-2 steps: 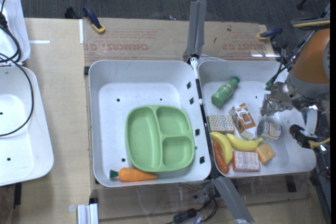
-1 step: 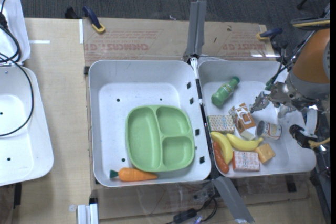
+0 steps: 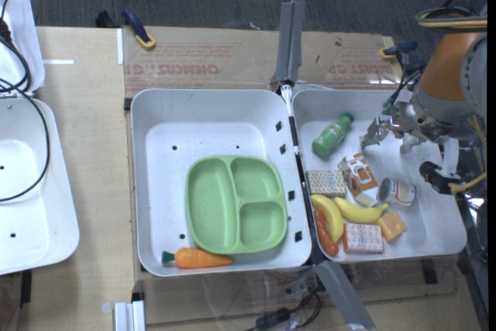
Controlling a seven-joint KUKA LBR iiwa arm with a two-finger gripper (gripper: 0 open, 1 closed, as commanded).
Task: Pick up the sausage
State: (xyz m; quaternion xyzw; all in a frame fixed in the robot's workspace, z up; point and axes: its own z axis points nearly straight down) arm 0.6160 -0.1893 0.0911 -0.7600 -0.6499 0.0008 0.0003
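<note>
Sausage point(image 3: 325, 233), red-orange, lies in the right bin point(image 3: 434, 244) at its near-left corner, close along the left wall & just short of the front rim. A banana point(image 3: 341, 213) is touching/overlapping its right side; a pink-white packet point(image 3: 363, 238) sits just right of the sausage, an orange block point(image 3: 392, 225) beyond that. Little free room round the sausage: wall on one side, banana on the other.

Gripper point(image 3: 391, 129) hangs over the far part of the same bin, well apart from the sausage, fingers spread w/ nothing between them. Bare floor under it; green bottle point(image 3: 332, 134) to its left.

Away from the sausage, across the wall: left bin point(image 3: 155, 167) w/ green divided plate point(image 3: 236, 204), toy carrot point(image 3: 198, 258) at the front rim.
</note>
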